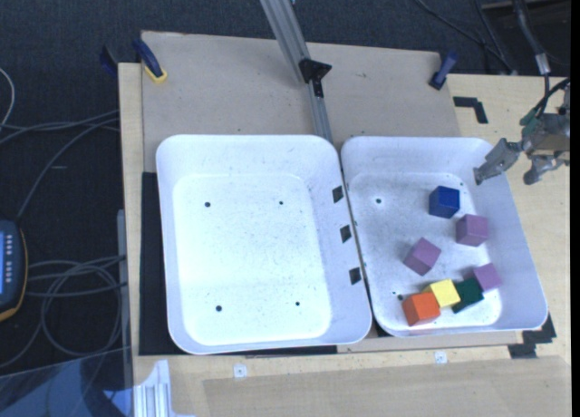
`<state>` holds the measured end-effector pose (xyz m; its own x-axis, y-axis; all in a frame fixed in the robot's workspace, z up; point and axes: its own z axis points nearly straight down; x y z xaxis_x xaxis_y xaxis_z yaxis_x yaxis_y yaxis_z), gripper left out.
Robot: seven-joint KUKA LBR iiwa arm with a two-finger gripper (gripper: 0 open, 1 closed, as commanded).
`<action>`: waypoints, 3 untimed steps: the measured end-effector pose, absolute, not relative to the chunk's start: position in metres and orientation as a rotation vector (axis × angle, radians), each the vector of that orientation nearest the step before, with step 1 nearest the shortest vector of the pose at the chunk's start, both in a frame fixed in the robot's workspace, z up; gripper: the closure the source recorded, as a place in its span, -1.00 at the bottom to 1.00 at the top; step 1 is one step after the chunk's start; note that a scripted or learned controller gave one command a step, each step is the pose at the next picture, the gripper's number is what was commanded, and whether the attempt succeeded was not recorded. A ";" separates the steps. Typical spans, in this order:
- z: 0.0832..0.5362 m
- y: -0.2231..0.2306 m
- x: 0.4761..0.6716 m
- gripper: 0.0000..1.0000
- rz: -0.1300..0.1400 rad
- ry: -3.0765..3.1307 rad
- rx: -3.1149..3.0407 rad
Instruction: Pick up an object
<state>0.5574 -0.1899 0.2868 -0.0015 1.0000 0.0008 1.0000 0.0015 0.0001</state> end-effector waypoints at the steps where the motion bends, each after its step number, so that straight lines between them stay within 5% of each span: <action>1: 0.287 -0.190 0.557 -1.00 -0.001 -2.223 -2.219; 3: 0.184 -0.189 0.564 -1.00 0.004 -2.218 -2.217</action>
<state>0.5640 -0.1891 0.1844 -0.0005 1.0000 0.0020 1.0000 0.0005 -0.0053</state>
